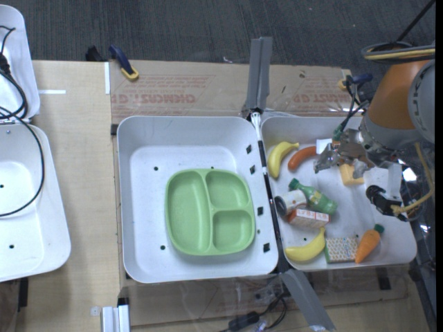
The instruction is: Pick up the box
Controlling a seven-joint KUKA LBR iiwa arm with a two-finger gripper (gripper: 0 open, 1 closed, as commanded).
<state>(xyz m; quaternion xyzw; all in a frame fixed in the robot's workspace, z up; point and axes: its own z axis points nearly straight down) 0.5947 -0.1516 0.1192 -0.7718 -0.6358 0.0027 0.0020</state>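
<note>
Small box (309, 217) — red-and-white, flat

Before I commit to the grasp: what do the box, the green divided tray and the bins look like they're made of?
The box looks like printed cardboard, matte, with red and white panels. It could be a plastic toy. The green divided tray looks like moulded plastic with a dull satin finish and rounded compartment edges. The bins look like thin white formed plastic with rolled rims.
</note>
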